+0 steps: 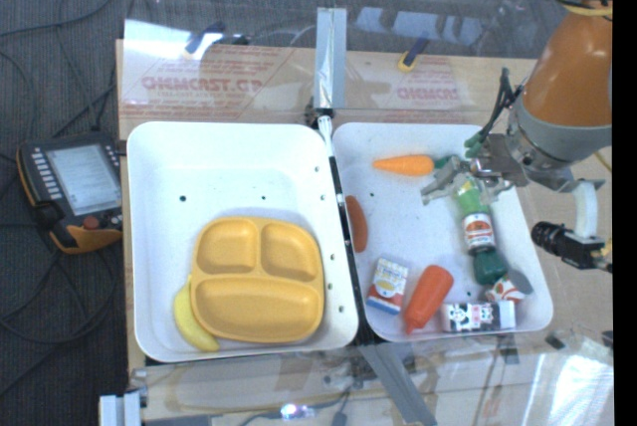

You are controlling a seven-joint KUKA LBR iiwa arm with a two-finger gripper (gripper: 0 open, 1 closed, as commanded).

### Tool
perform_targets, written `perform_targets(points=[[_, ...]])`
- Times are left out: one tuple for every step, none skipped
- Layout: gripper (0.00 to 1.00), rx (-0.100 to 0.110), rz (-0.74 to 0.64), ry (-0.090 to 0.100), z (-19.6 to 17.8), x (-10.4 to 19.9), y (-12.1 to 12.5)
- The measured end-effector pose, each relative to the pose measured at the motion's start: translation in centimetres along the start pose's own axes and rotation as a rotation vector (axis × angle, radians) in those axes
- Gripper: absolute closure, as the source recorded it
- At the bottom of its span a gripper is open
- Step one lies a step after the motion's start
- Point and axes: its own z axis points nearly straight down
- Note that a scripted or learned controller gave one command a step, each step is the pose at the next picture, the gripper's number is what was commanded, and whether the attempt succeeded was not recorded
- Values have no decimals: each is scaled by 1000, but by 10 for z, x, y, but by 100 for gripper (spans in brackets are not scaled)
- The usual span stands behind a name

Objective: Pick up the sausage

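Observation:
The sausage (357,222), reddish-brown and short, lies along the left wall of the right bin (453,137), close to the divider between the bins. My gripper (450,178) hangs over the upper middle of the right bin, just right of an orange carrot (403,165) and above a green bottle (478,230). Its metal fingers (436,187) point left and down and look spread, with nothing between them. The sausage lies well to the gripper's left and a little lower.
The right bin also holds a small carton (388,286), an orange pepper-like piece (428,296), a milk carton (478,316) and a small toy (506,291). The left bin (199,165) holds a yellow divided plate (260,277) over a banana (191,319). A pendant (70,187) lies left of the bench.

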Motion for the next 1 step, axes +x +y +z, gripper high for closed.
perform_targets(points=[[0, -6, -82, 1, 165, 16, -36]])
